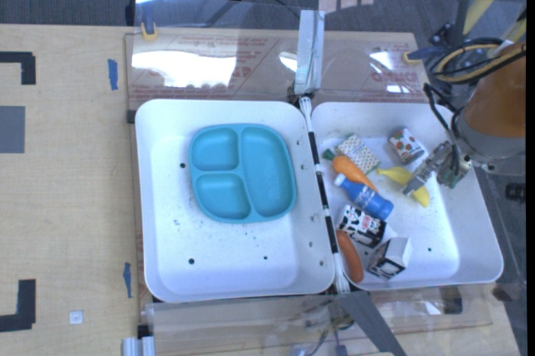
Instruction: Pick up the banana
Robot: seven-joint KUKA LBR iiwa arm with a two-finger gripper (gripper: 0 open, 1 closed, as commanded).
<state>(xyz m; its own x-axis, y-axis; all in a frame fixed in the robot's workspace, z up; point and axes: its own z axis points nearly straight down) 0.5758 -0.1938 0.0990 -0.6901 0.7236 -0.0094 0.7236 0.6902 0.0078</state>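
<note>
I see the gripper down on the banana near the right bin's right wall; I cannot tell its grip. Landing off-centre, it may skid the fruit into the blue bottle.

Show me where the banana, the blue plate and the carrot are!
banana (399,175), camera view, on its yellow left end.
blue plate (243,172), camera view, on its middle ridge.
carrot (353,171), camera view, on its orange body.

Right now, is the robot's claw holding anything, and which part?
Cannot be told. The gripper is down at the banana, over its middle, but a grip isn't visible.
</note>
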